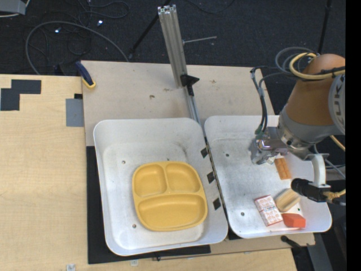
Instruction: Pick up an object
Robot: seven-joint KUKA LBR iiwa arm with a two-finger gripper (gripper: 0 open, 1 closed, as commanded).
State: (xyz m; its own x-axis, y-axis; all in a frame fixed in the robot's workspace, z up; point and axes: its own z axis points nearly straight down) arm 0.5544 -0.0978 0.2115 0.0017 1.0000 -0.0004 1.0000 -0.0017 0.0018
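My hand (263,151) hangs over the right bin (237,174) on the table (135,89) (can't tell its state); dark floor with cables (73,33) along the frame's top.

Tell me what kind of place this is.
Most likely a robotics lab workbench. A grey and orange robot arm reaches over two white bins, loose cables lie on the dark floor behind, and an aluminium post rises from the bench.
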